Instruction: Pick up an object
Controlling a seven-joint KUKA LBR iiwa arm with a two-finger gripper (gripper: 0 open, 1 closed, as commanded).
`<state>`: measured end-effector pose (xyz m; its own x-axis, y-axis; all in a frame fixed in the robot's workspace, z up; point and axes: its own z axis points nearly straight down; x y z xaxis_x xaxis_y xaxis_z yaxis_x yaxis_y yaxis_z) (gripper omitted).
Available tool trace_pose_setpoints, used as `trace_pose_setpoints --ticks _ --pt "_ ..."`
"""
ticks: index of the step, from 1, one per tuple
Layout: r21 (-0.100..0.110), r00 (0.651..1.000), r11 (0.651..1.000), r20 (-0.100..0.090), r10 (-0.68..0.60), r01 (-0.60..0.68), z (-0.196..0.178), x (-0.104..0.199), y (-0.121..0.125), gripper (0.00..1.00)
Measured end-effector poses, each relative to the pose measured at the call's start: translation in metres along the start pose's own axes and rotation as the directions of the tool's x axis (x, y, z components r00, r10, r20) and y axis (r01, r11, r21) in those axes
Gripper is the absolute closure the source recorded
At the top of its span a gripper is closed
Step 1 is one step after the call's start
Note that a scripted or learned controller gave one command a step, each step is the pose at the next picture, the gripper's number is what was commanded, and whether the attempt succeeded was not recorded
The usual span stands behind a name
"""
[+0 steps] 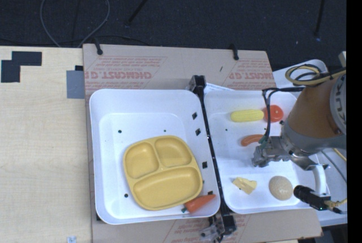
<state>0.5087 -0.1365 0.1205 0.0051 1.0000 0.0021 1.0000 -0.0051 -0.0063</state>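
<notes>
Dark carpet with loose cables is seen behind a cardboard-backed bench carrying two white bins. Left bin [107, 123]: a yellow divided plate [161, 171] is laid flat, with a carrot [199, 203] touching its near corner, against the bin's near wall. Right bin [226, 179]: corn cob [247, 116], red round piece [275, 113], orange sausage-like item [251, 139], cheese wedge [245, 184], beige ball [280, 187]. The gripper [263, 155] is positioned low, just beside the orange item (contact cannot be judged). Its spread cannot be told.
</notes>
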Motion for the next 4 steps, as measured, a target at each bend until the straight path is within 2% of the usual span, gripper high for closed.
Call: trace_pose_setpoints --ticks 1,2,4 --pt "-0.009 1.0 1.0 0.003 -0.006 0.006 -0.063 0.001 0.001 1.0" --pt "-0.009 1.0 1.0 0.003 -0.006 0.006 -0.11 0.0 0.002 1.0" --pt "-0.005 1.0 1.0 0.0 -0.011 0.011 -0.124 0.112 0.034 1.0"
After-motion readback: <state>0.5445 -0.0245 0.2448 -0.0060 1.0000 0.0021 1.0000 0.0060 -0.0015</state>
